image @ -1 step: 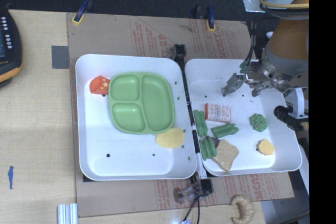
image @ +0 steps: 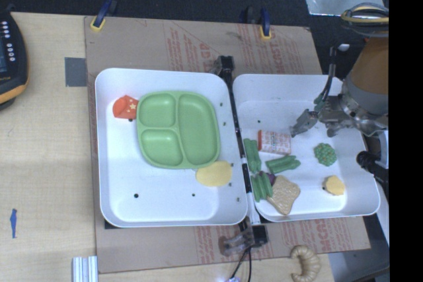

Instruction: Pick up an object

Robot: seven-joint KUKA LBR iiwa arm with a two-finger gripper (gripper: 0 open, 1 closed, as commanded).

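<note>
While my gripper (image: 308, 122) hovers over the right bin (image: 264, 88), fingers spread and holding nothing, I note the green broccoli piece (image: 324, 154) lying just right and nearer, untouched.

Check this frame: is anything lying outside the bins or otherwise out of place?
One thing: a tan curled object lies on the cardboard below the right bin, outside both bins. A green piece sits against the seam between the bins. The green tray lies flat.
</note>
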